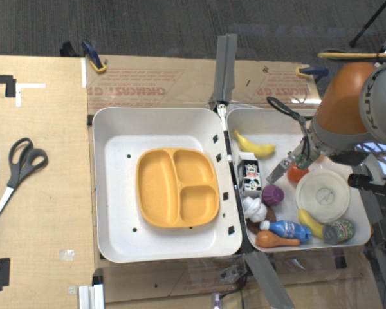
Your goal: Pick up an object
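Grey pincer [294, 161] is seen low in the right bin [276, 116], over a red object [299, 172]; finger state cannot be told. Just beside: purple ball [273, 194], white lid [323, 196], banana [254, 146]. Yellow tray [177, 187] lies in the left bin [112, 179].

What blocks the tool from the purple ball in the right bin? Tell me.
Nothing visible does. The tool hangs just above and right of the purple ball, with bare bin floor between them. The cow-print box lies left of the ball, off that path.
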Motion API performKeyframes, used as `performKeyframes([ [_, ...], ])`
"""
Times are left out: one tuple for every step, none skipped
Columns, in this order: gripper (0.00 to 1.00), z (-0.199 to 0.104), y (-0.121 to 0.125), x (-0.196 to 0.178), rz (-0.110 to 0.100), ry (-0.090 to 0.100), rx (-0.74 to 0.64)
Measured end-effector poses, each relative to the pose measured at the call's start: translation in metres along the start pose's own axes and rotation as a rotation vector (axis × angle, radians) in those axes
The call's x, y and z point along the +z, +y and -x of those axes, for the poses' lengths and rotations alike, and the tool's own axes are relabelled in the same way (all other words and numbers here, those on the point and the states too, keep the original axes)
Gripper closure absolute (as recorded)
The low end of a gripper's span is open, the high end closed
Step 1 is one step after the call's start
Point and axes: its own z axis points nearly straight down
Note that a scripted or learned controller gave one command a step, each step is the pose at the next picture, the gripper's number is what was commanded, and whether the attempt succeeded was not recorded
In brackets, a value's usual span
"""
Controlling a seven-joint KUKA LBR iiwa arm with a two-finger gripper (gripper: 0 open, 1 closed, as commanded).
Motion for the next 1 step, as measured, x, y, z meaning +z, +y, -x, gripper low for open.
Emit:
performKeyframes([
  [0.0, 0.0398, 0.0606, -0.0215, 0.002, -0.003, -0.023],
])
